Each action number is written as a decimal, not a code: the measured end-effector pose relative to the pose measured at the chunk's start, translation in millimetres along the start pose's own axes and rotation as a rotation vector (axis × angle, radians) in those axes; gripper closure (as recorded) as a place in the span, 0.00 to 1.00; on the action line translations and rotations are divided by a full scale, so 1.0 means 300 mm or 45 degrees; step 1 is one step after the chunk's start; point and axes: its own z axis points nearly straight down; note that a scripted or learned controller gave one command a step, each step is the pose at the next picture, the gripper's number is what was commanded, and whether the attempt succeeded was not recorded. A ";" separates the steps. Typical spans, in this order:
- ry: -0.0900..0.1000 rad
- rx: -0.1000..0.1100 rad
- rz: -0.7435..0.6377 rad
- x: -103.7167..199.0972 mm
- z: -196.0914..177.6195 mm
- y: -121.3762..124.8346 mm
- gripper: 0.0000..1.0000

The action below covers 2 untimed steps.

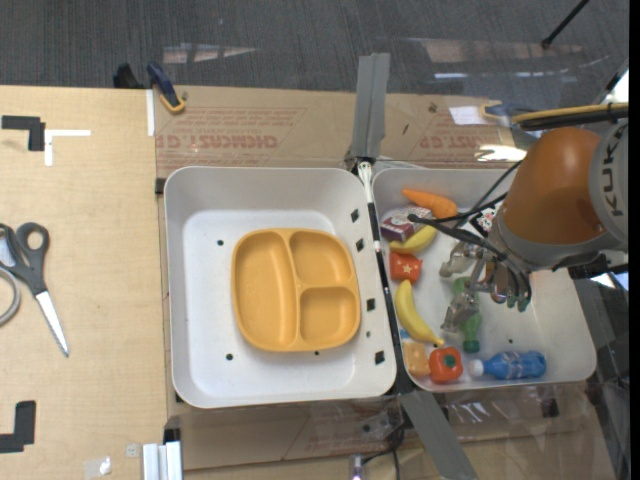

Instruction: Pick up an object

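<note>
Pincer [462, 313] is down in the right bin [565, 353], hanging off the arm [560, 198] that comes in from 3 o'clock; can't tell from here whether it's clenched or released, metal parts blur together over a green object [468, 326] that sits right under it. Nothing visibly lifted. Candidate objects all lie in that bin: banana [412, 311] just at 9 o'clock of the pincer, a red tomato-like piece [404, 265] at 10 o'clock, a purple item [398, 229] and a second yellow piece [421, 237] above that, carrot [430, 201] toward 12 o'clock near the bin's far wall. At 6 o'clock, a red-and-green fruit [446, 364] and beside it a blue bottle [512, 366] lying on its side. Left bin [190, 268] holds a yellow divided plate [296, 290], three compartments. Further out on the counter [80, 268] at 9 o'clock: scissors [40, 283], well apart from both bins.
</note>
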 end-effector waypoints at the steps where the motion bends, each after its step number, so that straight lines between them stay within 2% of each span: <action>1: -0.004 0.001 -0.003 -0.004 -0.032 0.001 1.00; 2: -0.006 0.000 -0.583 -0.142 -0.437 -0.147 1.00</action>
